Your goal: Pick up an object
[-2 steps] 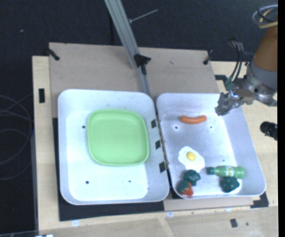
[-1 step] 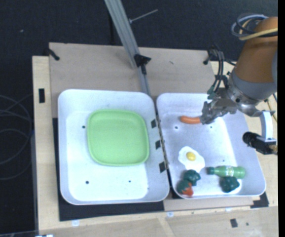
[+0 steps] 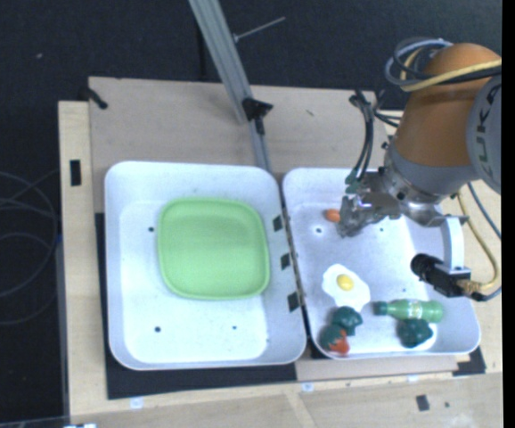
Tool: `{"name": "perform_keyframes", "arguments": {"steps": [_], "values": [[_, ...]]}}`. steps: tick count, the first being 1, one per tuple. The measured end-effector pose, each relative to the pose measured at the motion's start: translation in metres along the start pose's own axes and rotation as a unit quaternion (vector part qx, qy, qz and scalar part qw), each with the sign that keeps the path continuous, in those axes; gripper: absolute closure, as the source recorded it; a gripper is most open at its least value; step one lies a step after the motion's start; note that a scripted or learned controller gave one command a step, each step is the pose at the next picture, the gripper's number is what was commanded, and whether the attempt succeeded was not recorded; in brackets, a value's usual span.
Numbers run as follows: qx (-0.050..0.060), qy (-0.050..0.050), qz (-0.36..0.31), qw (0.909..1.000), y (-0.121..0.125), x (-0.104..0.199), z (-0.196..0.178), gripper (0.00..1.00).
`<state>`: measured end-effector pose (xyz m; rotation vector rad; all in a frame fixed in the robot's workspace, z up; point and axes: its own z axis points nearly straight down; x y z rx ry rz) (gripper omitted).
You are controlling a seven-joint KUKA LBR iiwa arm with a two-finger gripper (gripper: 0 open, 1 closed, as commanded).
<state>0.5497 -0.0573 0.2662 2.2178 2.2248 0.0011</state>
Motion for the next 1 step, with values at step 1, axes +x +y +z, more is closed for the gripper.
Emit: {"name": "perform_keyframes", "arguments": {"steps": [1], "values": [[0.0,0.0,0.0,1.0,-0.0063,0.0514,-0.0053,1.0]]}}
